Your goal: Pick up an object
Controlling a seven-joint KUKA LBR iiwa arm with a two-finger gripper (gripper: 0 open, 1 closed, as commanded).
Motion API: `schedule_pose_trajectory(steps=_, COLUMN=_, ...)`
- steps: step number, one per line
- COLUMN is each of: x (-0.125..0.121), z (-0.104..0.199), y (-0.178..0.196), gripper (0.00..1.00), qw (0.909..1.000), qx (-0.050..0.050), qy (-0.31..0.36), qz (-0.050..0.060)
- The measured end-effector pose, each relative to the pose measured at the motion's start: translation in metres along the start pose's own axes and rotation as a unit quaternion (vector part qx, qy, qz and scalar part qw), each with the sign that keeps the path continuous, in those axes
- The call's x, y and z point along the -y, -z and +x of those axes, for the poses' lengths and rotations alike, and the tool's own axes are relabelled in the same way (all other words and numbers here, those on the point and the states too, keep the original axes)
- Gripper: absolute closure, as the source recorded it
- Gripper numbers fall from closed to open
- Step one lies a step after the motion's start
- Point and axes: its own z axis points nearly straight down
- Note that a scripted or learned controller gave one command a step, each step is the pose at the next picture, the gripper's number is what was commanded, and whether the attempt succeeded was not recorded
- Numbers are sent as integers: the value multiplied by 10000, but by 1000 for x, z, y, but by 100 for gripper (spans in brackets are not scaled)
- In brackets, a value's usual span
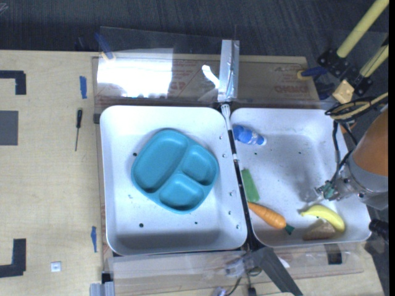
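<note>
Right bin: holds a banana near its front right corner, a brownish item touching the banana's front side, a carrot toward the front left, a green stick along the left wall, and a blue-and-white item at the back left. Left bin: holds a blue divided plate. Gripper: low over the right bin, just behind the banana's upper end, seemingly apart from it; whether it is spread or pressed together cannot be told, and nothing is visibly pinched. Arm: enters from the right edge, orange band at mid-height, wrist angled down and leftward into the bin. Handling note: the banana is the likeliest target; a sound grasp would centre over its curved middle, straddle the narrow width, and keep clear of the brownish item and the bin wall before closing.
</note>
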Motion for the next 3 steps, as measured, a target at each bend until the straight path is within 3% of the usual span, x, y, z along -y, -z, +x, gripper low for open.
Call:
schedule_pose_trajectory(steps=1, x=0, z=0, y=-1, gripper=0, qw=10000, qx=-4, qy=0, qz=6)
schedule_pose_trajectory(steps=2, x=-10, z=52, y=4, gripper=0, qw=9999, qx=-61, qy=61, qz=70)
schedule_pose_trajectory(steps=3, x=2, z=3, y=-11, gripper=0, qw=9996, qx=-32, qy=262, qz=40)
